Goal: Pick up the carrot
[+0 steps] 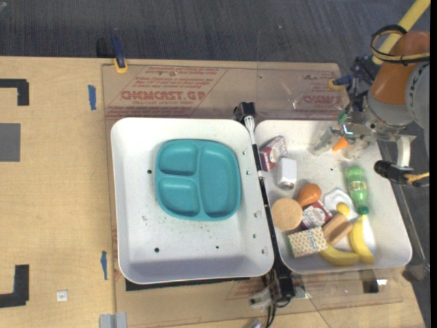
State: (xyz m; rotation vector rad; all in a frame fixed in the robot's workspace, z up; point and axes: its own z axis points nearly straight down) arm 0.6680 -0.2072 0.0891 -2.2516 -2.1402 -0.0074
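End effector [343, 137] sits at the upper right of the right bin [399, 248], pinching a small orange piece that looks like the carrot [339, 143]. Probably lifted clear of the food clutter below, near the green bottle [357, 187].

The shallow white left bin [130, 203] offers open floor all round its one occupant, a teal three-compartment plastic plate [199, 178] lying flat at its middle. The shallow white right bin [399, 248] is far tighter: its near half is packed with a yellow banana [351, 246], a tan round cracker-like disc [287, 214], a brown speckled block [307, 241] and an orange rounded fruit [309, 194], all touching or just beside one another. A green plastic bottle [356, 186] lies along the right side. Bare floor remains at the far middle, between a small white cylinder [287, 171] and the grey arm [399, 108].
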